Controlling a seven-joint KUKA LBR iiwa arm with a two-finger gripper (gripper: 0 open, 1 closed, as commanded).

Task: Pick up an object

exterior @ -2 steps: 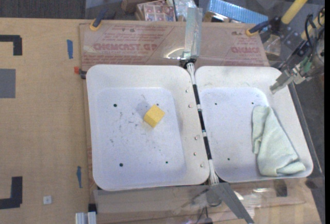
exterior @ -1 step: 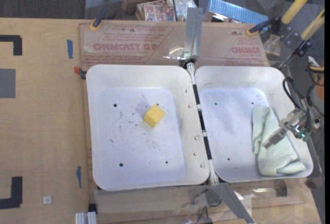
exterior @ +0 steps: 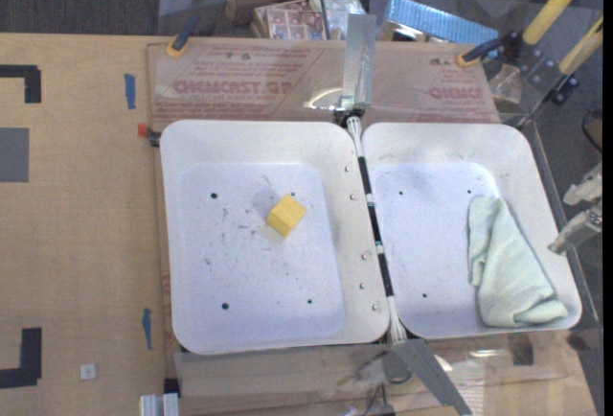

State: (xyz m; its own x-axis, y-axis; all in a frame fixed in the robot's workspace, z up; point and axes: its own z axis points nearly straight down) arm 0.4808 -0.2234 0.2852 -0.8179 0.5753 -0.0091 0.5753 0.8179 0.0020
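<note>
Yellow block (exterior: 286, 215) in left bin (exterior: 192, 309); wooden bench (exterior: 77, 213) beneath.

Gripper (exterior: 584, 213): cut off by frame's right edge beside right bin (exterior: 436, 148); finger state indeterminable. Clutter beyond bins' far edge: blurred.

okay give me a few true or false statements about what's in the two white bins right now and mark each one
1. A yellow block lies in the left bin. True.
2. A pale folded cloth lies in the right bin. True.
3. The block and the cloth share one bin. False: they are in separate bins.
4. The cloth lies against the divider between the bins. False: it lies along the right bin's far right side, away from the divider.
5. The gripper is above the block. False: it is at the right bin's right edge, beside the cloth.
</note>
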